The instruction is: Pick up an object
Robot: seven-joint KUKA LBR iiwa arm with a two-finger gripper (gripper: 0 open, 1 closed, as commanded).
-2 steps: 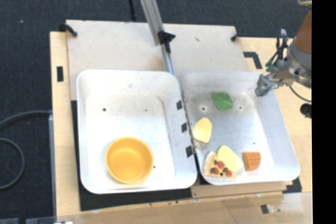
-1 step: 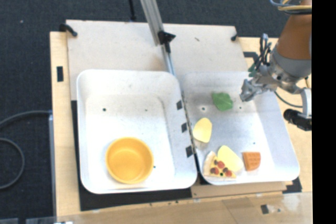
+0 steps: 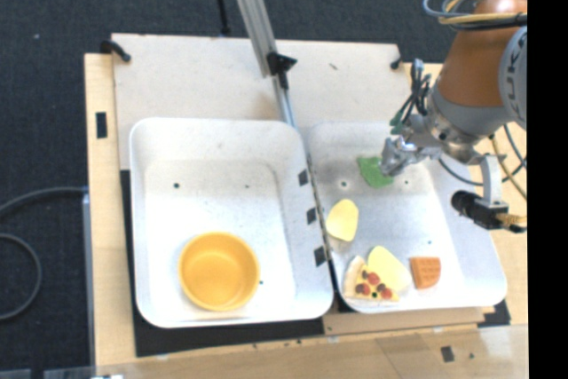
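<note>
My gripper (image 3: 391, 162) reaches down into the back of the right bin (image 3: 461, 266), right over a flat green piece (image 3: 372, 172). Its tips touch or nearly touch that green piece; I cannot tell their state. Nearer the front lie a pale yellow chip-like piece (image 3: 343, 219), a pizza-slice toy with red dots (image 3: 376, 276) and a small orange block (image 3: 425, 272). A yellow bowl (image 3: 218, 270) sits in the front of the left bin (image 3: 177, 155).
A slanted aluminium post (image 3: 253, 9) rises from the back of the bench between the bins. The arm's cables and a black fitting (image 3: 479, 209) hang over the right bin's right side.
</note>
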